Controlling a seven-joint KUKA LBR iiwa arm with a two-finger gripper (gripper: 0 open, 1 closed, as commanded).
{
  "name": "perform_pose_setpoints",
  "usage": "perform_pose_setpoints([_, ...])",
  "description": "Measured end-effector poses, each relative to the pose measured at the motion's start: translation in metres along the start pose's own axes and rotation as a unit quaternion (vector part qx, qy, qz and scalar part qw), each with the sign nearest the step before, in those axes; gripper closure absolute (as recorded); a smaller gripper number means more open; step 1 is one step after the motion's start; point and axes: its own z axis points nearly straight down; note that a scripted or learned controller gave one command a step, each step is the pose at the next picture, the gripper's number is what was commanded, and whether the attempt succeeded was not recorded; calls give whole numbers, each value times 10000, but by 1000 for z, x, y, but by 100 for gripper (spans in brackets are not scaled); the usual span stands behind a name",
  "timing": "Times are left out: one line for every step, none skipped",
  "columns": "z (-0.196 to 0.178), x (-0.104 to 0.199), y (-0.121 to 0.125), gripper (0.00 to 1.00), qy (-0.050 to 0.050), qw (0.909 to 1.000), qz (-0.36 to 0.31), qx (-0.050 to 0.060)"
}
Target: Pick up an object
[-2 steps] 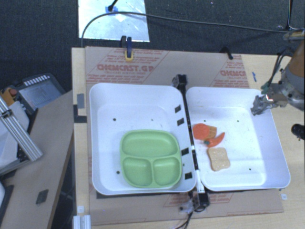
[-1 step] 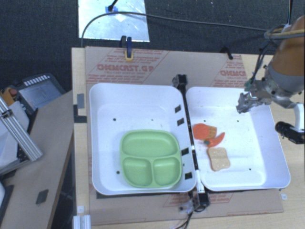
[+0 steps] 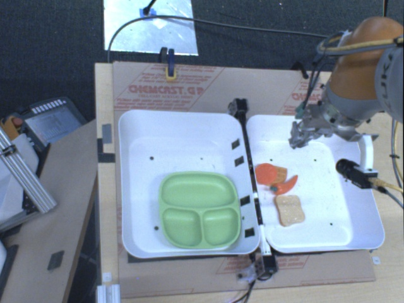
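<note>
I am looking down at a slant on a desk [image 3: 105, 100] covered by a brown card sheet [image 3: 252, 84] with red print. Two shallow white bins sit side by side on it, touching along a middle seam.

The bin toward 9 o'clock [image 3: 164, 137] holds a green plate [image 3: 199, 209] with three compartments. It lies flat in the bin's 6 o'clock half.

The bin toward 3 o'clock [image 3: 328, 232] holds the small things I could pick. An orange piece [image 3: 271, 172] lies near the seam, at about 9 o'clock from that bin's middle. A curved orange-red strip [image 3: 288, 183] lies just beside it, on its 4 o'clock side; I cannot tell whether the two touch. A tan slice of bread [image 3: 290, 209] lies flat toward 6 o'clock from them, close to the strip but apart from it.

The arm [image 3: 363, 62] comes in from 2 o'clock, its orange band high over the far corner of this bin. The tool [image 3: 302, 139] points down over the bin's 12 o'clock part, toward 1 o'clock from the orange piece and clear of all three things. I cannot tell from this angle how far the tool is open. I see nothing gripped in it.

At 12 o'clock, a clamp [image 3: 169, 65] with a yellow tip sits on the card's far edge.
</note>
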Motion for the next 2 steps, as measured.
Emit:
perform_pose_setpoints([11,50,2,100,4,10000,-1,5])
perform_pose_setpoints([12,105,13,100,5,10000,-7,-5])
